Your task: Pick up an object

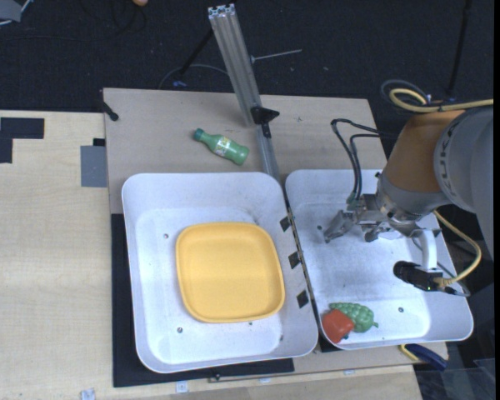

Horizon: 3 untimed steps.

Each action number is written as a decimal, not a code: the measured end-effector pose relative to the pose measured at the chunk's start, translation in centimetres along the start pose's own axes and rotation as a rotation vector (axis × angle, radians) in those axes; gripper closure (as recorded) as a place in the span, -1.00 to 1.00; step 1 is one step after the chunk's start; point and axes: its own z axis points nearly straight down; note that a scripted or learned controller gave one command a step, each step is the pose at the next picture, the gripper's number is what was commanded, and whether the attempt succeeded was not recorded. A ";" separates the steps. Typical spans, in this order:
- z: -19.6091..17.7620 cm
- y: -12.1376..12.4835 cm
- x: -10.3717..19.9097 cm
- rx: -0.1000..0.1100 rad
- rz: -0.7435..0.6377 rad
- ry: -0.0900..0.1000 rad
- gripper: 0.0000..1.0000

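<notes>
bins [150, 223]: two; one yellow plate [230, 271], one strawberry [347, 321], one bottle [221, 146].

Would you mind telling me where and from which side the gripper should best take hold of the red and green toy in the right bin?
Probably across the toy's narrow green middle, coming from above: it lies flat near the right bin's front rim.

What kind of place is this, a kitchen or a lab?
Most likely a robotics lab: a grey arm reaches over two white bins on a bench, with loose cables and an aluminium strut nearby.
</notes>
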 end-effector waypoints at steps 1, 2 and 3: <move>-1.3 0.1 -0.2 -0.005 0.003 -0.001 1.00; -6.3 1.1 -0.5 -0.010 0.001 -0.002 1.00; -12.1 1.2 0.3 -0.010 0.001 -0.001 1.00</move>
